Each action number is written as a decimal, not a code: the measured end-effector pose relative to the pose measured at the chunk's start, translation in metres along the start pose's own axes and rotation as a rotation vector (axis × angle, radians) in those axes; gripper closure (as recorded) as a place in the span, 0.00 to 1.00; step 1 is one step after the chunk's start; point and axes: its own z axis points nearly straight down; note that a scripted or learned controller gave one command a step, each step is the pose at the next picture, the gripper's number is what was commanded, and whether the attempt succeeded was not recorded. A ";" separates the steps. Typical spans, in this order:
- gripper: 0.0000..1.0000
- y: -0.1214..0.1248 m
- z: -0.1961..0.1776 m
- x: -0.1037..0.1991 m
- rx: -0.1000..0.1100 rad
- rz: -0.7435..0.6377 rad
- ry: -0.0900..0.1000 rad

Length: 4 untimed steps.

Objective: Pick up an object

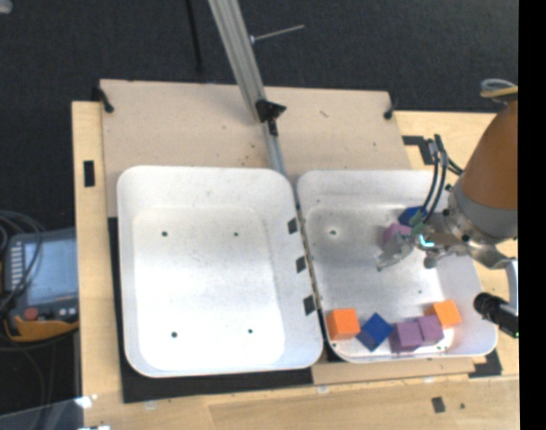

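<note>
Your two-finger gripper [400,245] hangs above the small orange foam cube [343,322] (grip unclear); lower gently.

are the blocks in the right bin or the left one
In the right bin: orange block, blue block, purple blocks and another orange block sit along its near edge.

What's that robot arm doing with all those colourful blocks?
A grey and orange robot arm is reaching down into the right bin, trying to pick something up. Its gripper is low over the middle of that bin, next to a small purple piece, but I can't tell if it has grabbed it. Along the bin's near edge sit an orange block, a blue block, purple blocks and another orange one. The left bin sits beside it.
</note>
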 end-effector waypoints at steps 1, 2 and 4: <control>0.00 0.001 -0.002 0.000 -0.006 0.003 -0.001; 0.00 -0.001 0.060 -0.005 0.001 0.003 -0.002; 0.00 0.008 0.129 -0.003 -0.006 0.005 -0.004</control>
